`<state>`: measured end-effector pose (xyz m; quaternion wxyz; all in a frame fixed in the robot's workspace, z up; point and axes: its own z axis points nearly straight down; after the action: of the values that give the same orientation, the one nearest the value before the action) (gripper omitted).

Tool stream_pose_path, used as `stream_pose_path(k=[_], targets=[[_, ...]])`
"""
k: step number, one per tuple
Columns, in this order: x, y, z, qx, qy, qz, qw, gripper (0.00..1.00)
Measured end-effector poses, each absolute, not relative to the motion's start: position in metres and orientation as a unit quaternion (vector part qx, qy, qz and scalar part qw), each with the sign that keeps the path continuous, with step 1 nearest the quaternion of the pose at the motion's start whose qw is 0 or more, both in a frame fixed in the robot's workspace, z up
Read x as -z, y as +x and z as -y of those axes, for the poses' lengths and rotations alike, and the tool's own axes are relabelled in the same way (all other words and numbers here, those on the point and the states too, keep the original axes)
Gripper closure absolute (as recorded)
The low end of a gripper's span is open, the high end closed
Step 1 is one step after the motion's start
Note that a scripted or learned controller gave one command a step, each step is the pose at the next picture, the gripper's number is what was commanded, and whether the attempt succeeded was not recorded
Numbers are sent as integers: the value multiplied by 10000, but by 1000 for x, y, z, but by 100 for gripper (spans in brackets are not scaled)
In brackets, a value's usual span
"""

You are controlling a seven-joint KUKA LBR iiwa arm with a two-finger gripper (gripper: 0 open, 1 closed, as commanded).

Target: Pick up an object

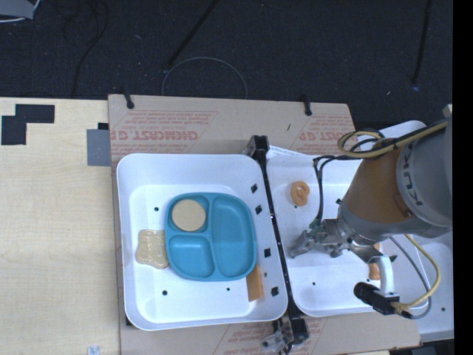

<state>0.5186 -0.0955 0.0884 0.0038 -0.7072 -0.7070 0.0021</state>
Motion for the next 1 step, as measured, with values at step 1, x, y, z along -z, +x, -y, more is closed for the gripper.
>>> stream_pose_path(k=[1], targets=[[-101, 519, 98, -19, -7099, 7043, 35, 100]])
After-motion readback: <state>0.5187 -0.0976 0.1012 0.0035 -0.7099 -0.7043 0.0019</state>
